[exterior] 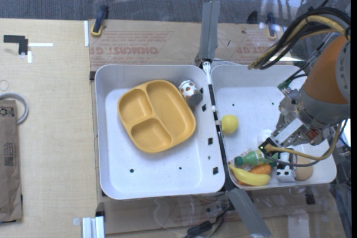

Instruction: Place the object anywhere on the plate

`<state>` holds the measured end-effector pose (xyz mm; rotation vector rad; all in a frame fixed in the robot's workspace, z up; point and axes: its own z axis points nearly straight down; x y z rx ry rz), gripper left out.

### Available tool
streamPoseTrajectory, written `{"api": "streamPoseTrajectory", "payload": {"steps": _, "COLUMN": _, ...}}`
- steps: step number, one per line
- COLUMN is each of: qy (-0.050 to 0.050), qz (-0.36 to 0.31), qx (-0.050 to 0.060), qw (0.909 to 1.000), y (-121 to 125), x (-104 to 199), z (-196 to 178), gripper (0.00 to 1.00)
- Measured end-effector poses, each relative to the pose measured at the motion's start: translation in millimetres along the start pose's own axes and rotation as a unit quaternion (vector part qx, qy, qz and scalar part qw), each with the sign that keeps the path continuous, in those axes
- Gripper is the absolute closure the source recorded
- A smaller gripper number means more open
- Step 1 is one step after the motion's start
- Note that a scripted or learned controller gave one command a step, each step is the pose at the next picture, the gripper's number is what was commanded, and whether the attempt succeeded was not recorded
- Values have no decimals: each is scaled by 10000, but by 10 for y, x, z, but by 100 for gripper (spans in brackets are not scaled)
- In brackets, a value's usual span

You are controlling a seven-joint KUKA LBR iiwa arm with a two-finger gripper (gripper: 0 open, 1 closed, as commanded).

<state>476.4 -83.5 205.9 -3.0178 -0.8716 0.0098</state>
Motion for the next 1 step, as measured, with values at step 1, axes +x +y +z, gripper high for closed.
{"api": "streamPoseTrajectory", "payload": {"steps": 1, "qy": 2, "qz": -525, "qx": 0, "qw": 9986, "y": 705, "x": -446, "z": 108, "gripper": 100}}
